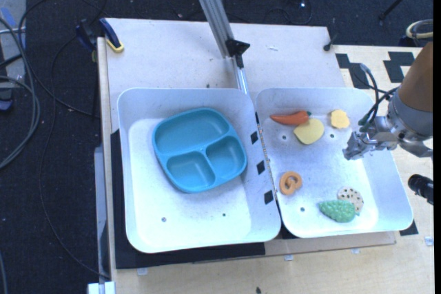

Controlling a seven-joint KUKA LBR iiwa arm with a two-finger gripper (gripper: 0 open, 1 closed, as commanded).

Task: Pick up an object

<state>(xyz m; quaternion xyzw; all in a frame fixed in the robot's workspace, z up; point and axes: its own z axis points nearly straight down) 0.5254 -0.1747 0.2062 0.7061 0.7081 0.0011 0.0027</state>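
Toys sit in the right bin (386,179): carrot (291,118), pretzel (291,182), cookie (351,196). Gripper (360,147) hovers at bare floor among them; its grasp I cannot tell. Descending here risks closing on nothing.

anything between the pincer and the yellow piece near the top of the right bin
Nothing visible. The pincer hangs over bare bin floor, with the small yellow piece just up and left of it, apart from the carrot and the larger yellow fruit.

Dark floor (55,148) w/ cables (48,3)
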